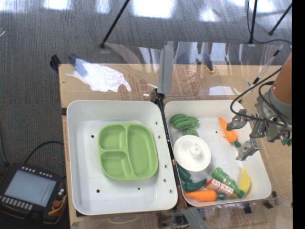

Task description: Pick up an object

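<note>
White bins sat side by side on the counter (pixel 76 80). Left bin (pixel 81 128) held a green plate (pixel 127 151) with three compartments, lying flat near the middle.

Right bin (pixel 209 109) held the clutter: green pods (pixel 184 122) at the far left corner, a white lid (pixel 192 152) with a knob near the left wall, a dark green piece (pixel 190 182) just below it, a carrot (pixel 204 195) along the near wall, a bottle (pixel 227 182) with a green cap and red label beside it, a banana (pixel 244 181) at the near right. Second carrot (pixel 229 131) lay toward the far right.

My hand (pixel 244 136) was over the right side of the right bin, fingers spread wide, nothing between them. One fingertip (pixel 236 123) sat just beside the second carrot's upper end, the other (pixel 247 151) lower, above the banana. Carrot lay near the gap; couldn't tell whether either finger touched it.

White crumpled plastic (pixel 102 77) lay on the counter behind the left bin. A pendant (pixel 29 192) sat on the floor at lower left.
</note>
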Robot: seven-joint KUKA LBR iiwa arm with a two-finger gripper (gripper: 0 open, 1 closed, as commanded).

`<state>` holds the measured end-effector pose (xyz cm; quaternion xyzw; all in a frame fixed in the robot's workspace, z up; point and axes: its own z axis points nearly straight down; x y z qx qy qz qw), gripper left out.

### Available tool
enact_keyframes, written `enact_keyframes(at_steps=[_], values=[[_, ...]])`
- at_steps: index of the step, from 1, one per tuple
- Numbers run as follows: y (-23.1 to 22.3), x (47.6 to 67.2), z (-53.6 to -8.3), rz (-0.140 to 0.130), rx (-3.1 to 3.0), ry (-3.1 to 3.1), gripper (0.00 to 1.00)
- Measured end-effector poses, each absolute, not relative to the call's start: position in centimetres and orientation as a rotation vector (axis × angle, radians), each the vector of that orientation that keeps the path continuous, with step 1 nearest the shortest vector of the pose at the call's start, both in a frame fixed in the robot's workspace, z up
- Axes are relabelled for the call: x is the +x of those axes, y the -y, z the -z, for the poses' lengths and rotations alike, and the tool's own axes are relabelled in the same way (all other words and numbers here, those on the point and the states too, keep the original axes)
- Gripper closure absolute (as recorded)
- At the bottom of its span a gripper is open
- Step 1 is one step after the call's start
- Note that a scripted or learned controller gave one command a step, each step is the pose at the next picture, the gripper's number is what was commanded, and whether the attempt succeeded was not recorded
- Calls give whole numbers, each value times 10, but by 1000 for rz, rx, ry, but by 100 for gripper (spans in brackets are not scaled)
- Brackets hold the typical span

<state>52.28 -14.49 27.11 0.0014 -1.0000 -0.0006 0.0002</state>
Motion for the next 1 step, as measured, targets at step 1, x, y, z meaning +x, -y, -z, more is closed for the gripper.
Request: enact_keyframes(at_steps=[1], values=[[178,597,-147,8,-50,3126,0]])
